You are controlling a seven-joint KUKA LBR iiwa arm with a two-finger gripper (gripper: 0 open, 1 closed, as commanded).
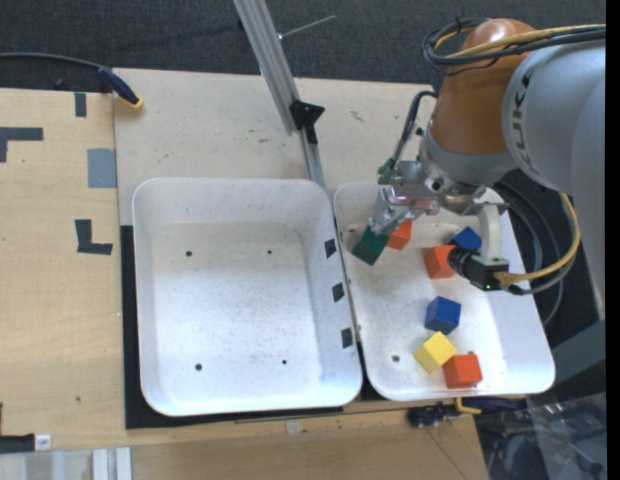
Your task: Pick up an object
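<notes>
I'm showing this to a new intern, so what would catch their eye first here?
Probably the big arm with its orange band, reaching in from the right over the right bin. Below its tool sit a green block and an orange one; blue, red and yellow blocks lie scattered nearer the front. The left bin looks bare beside it.

Bench and what lies upon it

A pale wooden bench [60, 298] is seen, on which two shallow white bins are set side by side on a black mat [127, 368]: the left bin [145, 218] and the right bin [530, 353], their rims touching. Grey tape patches [101, 167] are stuck near the bench's left part, and a black cable with a blue-yellow end [118, 86] lies at its far edge.
</notes>
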